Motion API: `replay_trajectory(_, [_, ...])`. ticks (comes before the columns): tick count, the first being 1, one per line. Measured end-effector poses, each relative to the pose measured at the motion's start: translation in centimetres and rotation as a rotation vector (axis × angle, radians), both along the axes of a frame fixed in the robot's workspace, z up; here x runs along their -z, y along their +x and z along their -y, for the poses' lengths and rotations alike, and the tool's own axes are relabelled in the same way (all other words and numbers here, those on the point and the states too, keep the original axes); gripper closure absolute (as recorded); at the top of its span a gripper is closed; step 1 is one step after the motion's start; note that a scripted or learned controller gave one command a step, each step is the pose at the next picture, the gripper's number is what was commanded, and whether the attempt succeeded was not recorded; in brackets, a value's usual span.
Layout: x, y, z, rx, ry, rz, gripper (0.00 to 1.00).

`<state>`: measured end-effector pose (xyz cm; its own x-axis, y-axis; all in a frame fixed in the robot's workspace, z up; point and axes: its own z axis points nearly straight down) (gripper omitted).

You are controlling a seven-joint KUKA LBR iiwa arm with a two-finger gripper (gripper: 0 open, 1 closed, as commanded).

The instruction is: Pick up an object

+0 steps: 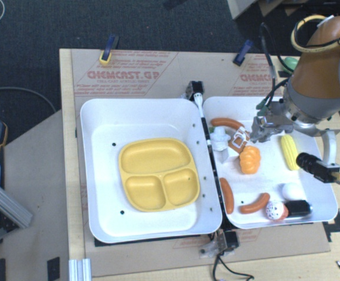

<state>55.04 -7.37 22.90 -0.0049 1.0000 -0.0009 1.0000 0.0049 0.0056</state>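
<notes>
Sausages (253, 204), ball (275, 211) nearest, loose in right bin (328, 206), spread for picking. Tool (258, 130) low beside orange fruit (249, 160); grip state unreadable.

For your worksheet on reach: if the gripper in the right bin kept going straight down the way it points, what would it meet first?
Probably the small orange-and-white square item just under the gripper, beside the orange pumpkin-like toy. Depth is unclear from above, so it might reach the right bin floor instead.

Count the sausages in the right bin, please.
3. One sausage lies at the far edge, one sausage runs along the left wall, one sausage lies near the front. The arm may hide others.
</notes>
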Motion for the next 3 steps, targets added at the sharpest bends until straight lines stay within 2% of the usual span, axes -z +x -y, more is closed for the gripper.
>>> replay_trajectory(1, [1.3, -0.6, 0.3, 0.005, 0.001, -0.009, 1.0])
replay_trajectory(2, [-0.5, -0.6, 0.2, 0.004, 0.0, -0.001, 1.0])
replay_trajectory(3, [0.6, -0.2, 0.2, 0.004, 0.0, -0.007, 1.0])
